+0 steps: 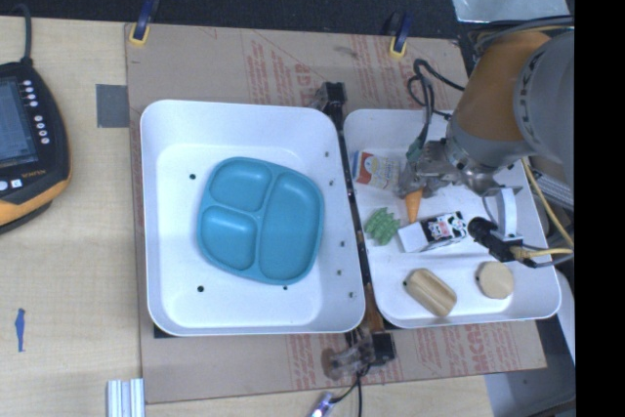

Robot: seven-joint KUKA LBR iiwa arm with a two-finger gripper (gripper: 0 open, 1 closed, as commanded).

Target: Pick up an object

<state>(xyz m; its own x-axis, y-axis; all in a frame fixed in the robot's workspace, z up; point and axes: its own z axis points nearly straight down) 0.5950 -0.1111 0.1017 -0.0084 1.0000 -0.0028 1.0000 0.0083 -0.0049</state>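
I can't make out the gripper's fingertips; the wrist hides them. The arm covers the right bin's far corner and runs off frame. The pendant is cut at the left edge.

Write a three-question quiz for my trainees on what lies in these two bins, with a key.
1. True or false: the blue plastic divided plate lies in the right-hand white bin.
2. Which thing lies nearest the claw? A) the round wooden disc B) the small orange carrot-shaped piece C) the tan wooden block
3. Fill in: the green leafy toy lies just ____ of the black-and-white printed box in the view.

Key
1. False: it lies in the left-hand white bin.
2. B
3. left
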